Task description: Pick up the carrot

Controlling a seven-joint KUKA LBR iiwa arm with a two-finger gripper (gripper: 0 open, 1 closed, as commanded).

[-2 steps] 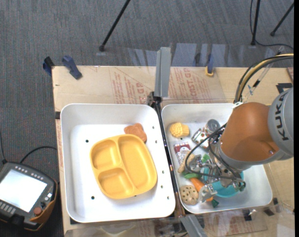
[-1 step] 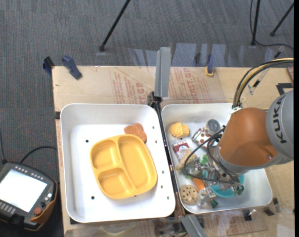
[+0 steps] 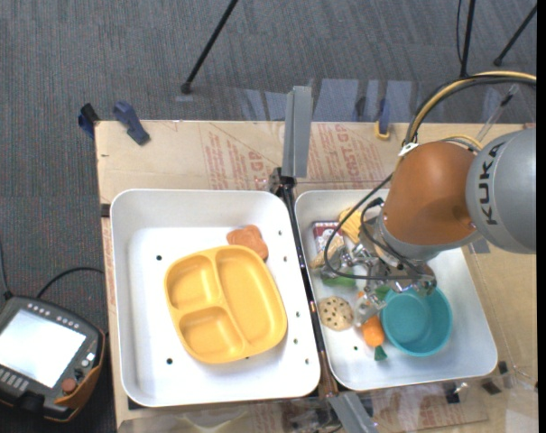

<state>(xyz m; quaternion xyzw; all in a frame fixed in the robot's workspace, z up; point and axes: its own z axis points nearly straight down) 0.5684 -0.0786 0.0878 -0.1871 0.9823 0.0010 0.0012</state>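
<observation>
The carrot [image 3: 373,334], a short orange piece with a green tip, lies in the right bin [image 3: 471,354] between a cookie and a teal bowl. My gripper [image 3: 381,282] hangs under the orange wrist band, directly above and just behind the carrot. Its metal parts are partly covered by the wrist. Nothing is visibly held.
A teal bowl [image 3: 419,323] touches the carrot's right side. A round cookie [image 3: 336,312] lies to its left. A green item [image 3: 341,280], a yellow item [image 3: 348,224] and a red-white packet [image 3: 326,233] sit behind. The left bin [image 3: 133,242] holds a yellow divided plate [image 3: 226,305] and a reddish patty [image 3: 248,238].
</observation>
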